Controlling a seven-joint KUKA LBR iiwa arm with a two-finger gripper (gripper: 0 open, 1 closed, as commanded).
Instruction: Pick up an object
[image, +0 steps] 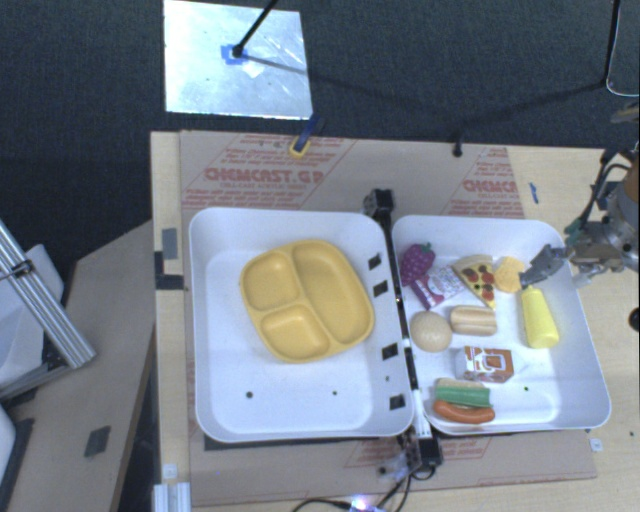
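A yellow divided plate (305, 299) lay in the left bin (215, 300). Both bins rested on a brown printed sheet (270, 170). A shiny metal plate (238, 58) lay on the dark floor beyond the bench.

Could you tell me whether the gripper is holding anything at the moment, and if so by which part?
Nothing is held. The gripper hangs just above the top end of the yellow block in the right bin.

**Where things lie around the claw**

The claw (545, 266) hangs over the right bin (580, 400), at its far right part. Just below it lies the corn cob (539, 318). Left of it sit the pizza slice (476, 277) and grapes (417, 264). The divided plate (305, 298) rests in the left bin (215, 330), well apart leftward.
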